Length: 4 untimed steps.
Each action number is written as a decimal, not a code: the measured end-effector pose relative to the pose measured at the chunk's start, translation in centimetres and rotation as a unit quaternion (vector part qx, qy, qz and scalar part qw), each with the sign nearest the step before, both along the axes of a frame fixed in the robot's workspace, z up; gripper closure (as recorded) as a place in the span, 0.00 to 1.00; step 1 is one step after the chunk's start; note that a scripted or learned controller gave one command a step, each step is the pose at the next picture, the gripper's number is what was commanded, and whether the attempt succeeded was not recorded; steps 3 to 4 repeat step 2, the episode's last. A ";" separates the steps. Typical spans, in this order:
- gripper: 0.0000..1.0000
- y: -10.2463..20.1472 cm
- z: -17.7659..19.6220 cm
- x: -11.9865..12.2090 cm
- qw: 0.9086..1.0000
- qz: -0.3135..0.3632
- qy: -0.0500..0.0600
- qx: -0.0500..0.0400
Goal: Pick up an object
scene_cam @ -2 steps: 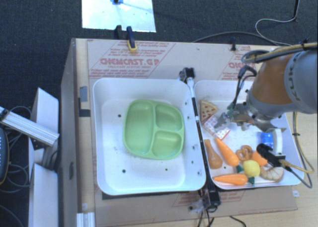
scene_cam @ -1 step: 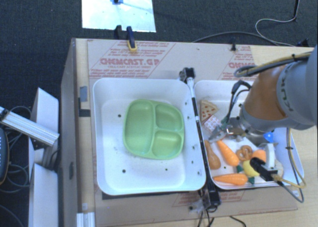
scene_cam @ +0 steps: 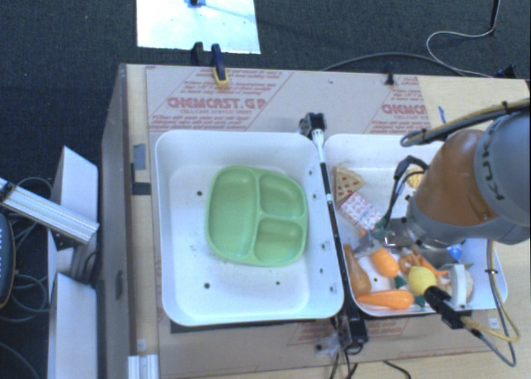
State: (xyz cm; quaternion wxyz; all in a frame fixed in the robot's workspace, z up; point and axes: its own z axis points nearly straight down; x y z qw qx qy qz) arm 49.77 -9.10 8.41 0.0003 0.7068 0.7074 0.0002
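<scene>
Two white bins sit side by side on your tabletop (scene_cam: pixel 249 91): the left bin (scene_cam: pixel 187 286) carries a green divided plate (scene_cam: pixel 257 216), and the right bin (scene_cam: pixel 365 149) holds the clutter of small toy foods that your task draws from. Your arm (scene_cam: pixel 469 182) reaches in from the right and hangs low over the right bin, its wrist covering much of the pile. The claw (scene_cam: pixel 390 236) sits at the lower end of the wrist among the items; whether it is spread or pinched cannot be told (the wrist body blocks the tips), and no object is seen held. Candidates in reach: an orange carrot (scene_cam: pixel 386 298) lying along the near wall, a yellow lemon-like piece (scene_cam: pixel 421 279) just beside it, a smaller orange piece (scene_cam: pixel 384 263), and a tan wedge (scene_cam: pixel 348 180) toward the far side with a patterned packet (scene_cam: pixel 358 210) near it. Judged by appearance, these are light, stiff plastic and likely smooth, so rounded ones may squirt out. You would do best to take the carrot across its narrow width at mid-length.
</scene>
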 end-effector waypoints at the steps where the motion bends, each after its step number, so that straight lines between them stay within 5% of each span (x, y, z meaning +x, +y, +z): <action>1: 1.00 0.0 1.1 0.1 1.000 0.001 -0.001 0.000; 2: 1.00 8.9 10.1 4.8 1.000 0.002 -0.001 0.001; 4: 1.00 8.9 10.1 4.8 1.000 0.002 -0.001 0.001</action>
